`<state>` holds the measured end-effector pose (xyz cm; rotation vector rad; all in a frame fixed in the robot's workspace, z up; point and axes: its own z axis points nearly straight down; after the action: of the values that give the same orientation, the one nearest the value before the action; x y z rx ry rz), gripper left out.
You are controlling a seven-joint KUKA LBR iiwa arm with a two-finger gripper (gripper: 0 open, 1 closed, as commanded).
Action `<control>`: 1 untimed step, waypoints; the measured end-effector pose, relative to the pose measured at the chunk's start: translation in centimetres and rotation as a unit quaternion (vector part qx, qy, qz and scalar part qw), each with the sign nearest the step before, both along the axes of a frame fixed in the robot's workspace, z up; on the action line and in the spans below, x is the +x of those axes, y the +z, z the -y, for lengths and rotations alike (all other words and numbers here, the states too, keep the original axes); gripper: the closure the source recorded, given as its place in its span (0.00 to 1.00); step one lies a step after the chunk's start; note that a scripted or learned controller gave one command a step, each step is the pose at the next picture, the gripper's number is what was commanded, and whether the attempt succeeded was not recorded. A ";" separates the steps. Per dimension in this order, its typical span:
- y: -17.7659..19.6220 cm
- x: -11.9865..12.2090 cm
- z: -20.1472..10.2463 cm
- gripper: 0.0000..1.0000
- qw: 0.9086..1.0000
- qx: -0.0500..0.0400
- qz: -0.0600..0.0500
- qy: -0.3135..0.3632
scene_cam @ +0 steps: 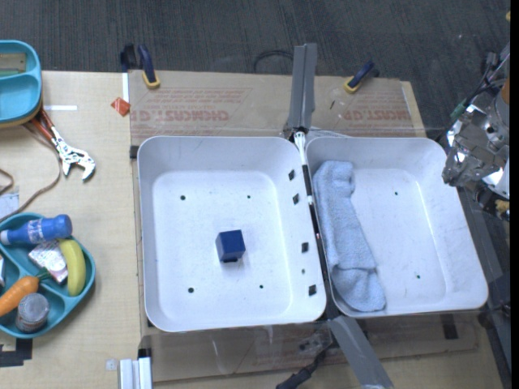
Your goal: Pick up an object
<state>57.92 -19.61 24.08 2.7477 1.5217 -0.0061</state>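
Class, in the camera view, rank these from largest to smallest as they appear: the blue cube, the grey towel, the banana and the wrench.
1. Grey towel, by far the largest.
2. Banana and wrench: they look about alike, so I will not rank them.
3. Blue cube, the smallest.

On my table [89,104], 2 bins sat side by side. The left bin [162,217] held a cube [230,245] near its middle. The right bin [442,217] held a towel [345,241] along its left wall. My pincer [470,156] hung by that bin's right rim. A wrench [71,159] and a tray [49,278] lay left of the bins.
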 end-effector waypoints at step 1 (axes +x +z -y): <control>-4.4 -1.4 -4.2 1.00 0.968 0.000 -0.001 -0.250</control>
<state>56.48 -15.36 19.63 3.0439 0.7872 -0.0091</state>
